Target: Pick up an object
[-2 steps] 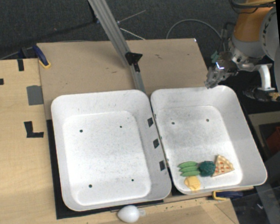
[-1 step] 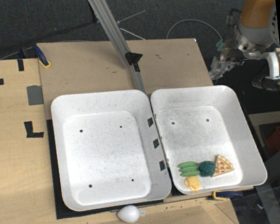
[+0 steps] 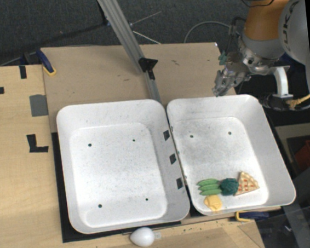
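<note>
Several small toy foods lie together at the near edge of the right bin point(image 3: 266, 131): a green pea pod point(image 3: 207, 185), a dark green broccoli piece point(image 3: 228, 185), a yellow piece point(image 3: 213, 201) and a pizza slice point(image 3: 246, 183). My gripper point(image 3: 223, 84) hangs above the far rim of the right bin, well away from those objects. Nothing shows between its fingers.
The left bin point(image 3: 115, 163) stands beside the right one. A white egg-shaped object point(image 3: 142, 237) lies on the bench in front of the left bin. A slanted metal pole point(image 3: 130, 41) crosses the back of the bench.
</note>
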Tool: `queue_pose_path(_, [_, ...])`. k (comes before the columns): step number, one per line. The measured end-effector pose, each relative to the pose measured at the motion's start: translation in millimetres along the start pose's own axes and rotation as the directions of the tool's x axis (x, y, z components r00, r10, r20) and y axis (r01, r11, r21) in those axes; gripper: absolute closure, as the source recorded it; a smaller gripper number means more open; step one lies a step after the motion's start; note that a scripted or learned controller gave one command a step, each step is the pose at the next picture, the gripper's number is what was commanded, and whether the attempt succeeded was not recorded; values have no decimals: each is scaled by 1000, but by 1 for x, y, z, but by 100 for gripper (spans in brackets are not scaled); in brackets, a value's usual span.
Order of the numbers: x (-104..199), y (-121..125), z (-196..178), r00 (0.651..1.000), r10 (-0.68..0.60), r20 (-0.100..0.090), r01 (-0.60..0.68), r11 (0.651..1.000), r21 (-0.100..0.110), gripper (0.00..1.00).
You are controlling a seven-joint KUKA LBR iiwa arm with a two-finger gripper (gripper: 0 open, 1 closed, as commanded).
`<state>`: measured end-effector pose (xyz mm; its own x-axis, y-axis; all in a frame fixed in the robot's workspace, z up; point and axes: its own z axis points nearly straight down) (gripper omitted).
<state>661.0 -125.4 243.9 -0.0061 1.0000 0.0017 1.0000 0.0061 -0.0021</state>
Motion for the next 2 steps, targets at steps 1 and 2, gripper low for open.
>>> queue_pose_path(1, [60,-19,-1,1000,-1,0,1,1000,1,100])
queue_pose_path(2, [110,-31,5,1000,0,0,0,1000,1,100])
